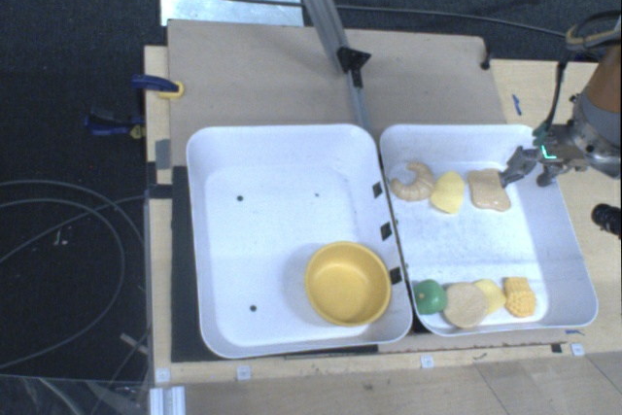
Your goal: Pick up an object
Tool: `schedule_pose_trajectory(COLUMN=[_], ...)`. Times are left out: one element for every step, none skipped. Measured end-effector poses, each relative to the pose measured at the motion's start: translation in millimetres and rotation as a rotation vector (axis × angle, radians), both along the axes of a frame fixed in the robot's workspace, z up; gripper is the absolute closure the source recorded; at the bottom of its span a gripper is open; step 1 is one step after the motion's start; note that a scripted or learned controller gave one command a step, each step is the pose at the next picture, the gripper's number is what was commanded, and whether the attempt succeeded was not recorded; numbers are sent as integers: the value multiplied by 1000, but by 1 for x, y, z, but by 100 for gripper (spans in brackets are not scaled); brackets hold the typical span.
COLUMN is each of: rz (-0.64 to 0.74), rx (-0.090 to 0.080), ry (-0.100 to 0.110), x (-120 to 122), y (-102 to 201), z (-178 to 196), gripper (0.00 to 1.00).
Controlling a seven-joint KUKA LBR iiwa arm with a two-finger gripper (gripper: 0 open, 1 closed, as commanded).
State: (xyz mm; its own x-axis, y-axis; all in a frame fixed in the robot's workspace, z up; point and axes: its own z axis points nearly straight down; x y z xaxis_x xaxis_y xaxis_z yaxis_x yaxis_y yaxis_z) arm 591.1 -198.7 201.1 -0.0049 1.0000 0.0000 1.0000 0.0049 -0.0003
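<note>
My gripper (530, 168) hangs over the far right part of the right bin (559, 238), fingers spread apart with nothing between them. Just left of its fingertips lies a tan toast-like piece (488, 190). Further left in the same bin are a pale yellow wedge (448, 193) and a beige croissant (414, 181). Along the bin's near edge sit a green ball (429, 295), a round beige bun (466, 304) and a yellow corn piece (520, 296). A yellow bowl (347, 283) rests in the left bin (243, 209).
A slanted grey pole (321, 5) crosses the back of the bench and ends near the gap between the bins. Blue and yellow clamps (155, 87) grip the bench's left edge. Cables lie on the dark floor at left.
</note>
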Motion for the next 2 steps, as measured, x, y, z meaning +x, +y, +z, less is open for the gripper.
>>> schedule_pose_trajectory(rz=[0,3], rx=[0,-1], ry=[-2,-2], x=[1,10], y=[0,1], z=[1,-44], gripper=[0,0])
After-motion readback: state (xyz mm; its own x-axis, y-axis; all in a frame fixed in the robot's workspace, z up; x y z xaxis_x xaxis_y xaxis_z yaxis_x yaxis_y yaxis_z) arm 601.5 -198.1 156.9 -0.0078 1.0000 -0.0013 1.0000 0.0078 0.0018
